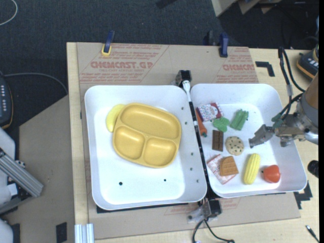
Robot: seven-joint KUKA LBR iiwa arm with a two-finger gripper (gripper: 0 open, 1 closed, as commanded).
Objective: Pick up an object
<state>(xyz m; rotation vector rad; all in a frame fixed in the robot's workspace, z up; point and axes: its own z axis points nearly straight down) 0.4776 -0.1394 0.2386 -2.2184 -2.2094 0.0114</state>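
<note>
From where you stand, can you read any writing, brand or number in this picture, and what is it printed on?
"CHEMCAST G.P" in red, on the brown board behind the left bin.
The same red print repeats behind the right bin, cut off and too blurred to read whole.
The red and white packet carries print too small to read.

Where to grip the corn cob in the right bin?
Across the middle of the corn cob, from straight above. It lies flat, long axis running near to far, so the fingers should close left-right across its narrow width. The toast and tomato flank it with small gaps, so descend centred.
</note>
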